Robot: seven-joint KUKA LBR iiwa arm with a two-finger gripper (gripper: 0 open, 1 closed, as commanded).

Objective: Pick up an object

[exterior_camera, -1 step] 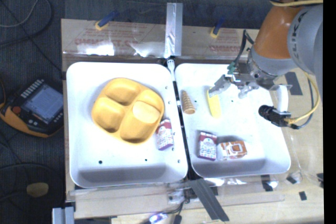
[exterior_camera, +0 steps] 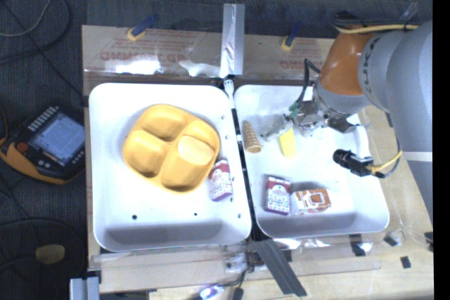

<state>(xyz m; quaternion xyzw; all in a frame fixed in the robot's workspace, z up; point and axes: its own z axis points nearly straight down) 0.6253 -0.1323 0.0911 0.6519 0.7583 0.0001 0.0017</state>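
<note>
In the right bin [exterior_camera: 365, 218], my gripper [exterior_camera: 294, 121] hangs low over the upper middle, the grey arm with its orange band [exterior_camera: 344, 70] reaching in from the right. A small yellow block [exterior_camera: 287, 143] lies just below the gripper's tip, very close to it. A tan ridged cone [exterior_camera: 251, 137] lies to its left, by the bin's left wall. Two red-and-white cartons [exterior_camera: 278, 194] [exterior_camera: 310, 200] lie side by side near the front of this bin.
The left bin [exterior_camera: 112, 221] holds a large yellow lobed object [exterior_camera: 170, 146] and a small red-and-white bottle [exterior_camera: 221, 181] by its right wall. A handheld pendant [exterior_camera: 49, 142] lies on the floor at the left. Cables hang from the wrist over the right bin's right side.
</note>
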